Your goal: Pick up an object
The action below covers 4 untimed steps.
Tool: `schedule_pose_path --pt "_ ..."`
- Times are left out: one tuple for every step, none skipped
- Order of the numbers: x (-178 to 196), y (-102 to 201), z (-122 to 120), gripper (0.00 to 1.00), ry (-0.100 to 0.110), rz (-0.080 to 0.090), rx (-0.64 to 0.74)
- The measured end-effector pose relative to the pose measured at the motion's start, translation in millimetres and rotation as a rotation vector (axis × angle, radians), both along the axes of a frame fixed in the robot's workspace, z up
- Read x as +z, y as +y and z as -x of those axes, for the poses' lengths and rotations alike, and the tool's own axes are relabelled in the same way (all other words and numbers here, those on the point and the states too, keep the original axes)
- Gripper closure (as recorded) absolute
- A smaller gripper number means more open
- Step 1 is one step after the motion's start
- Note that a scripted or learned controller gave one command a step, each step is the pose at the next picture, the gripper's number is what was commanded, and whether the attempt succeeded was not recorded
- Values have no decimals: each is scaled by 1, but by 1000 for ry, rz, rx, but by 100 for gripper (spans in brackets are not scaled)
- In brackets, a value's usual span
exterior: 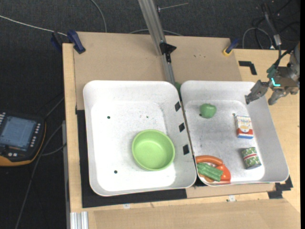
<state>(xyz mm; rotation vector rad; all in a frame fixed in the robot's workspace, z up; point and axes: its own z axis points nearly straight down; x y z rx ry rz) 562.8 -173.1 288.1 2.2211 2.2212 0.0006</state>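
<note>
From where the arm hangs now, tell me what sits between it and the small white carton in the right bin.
Nothing visible does. The gripper hangs over the right bin's far right rim, jaws spread. The small white carton lies just down-left of it on bare floor. The green apple and green can lie off that line.

Arm cropped at the right edge; small prints unreadable

The gripper shows two dark fingers spread apart over the rim of the right bin, but the arm behind it runs off the picture's right edge, so wrist and body are cut away. Below and left of the gripper, the print on the small carton and on the green can is too small to read. Further below-left, the orange plate overhangs the bin's near rim, and what the green pieces on it are cannot be told. Far left of the gripper, the handheld pendant is clipped by the picture's left edge, its screen illegible.
</note>
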Motion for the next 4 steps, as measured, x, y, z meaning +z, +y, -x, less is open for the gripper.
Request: schedule_pose_path --pt "0 0 0 0 0 0 0" --pt "-51 -8 7 0 4 -1 0" --pt "-109 -13 14 0 4 -1 0" --pt "-154 -13 7 0 4 -1 0"
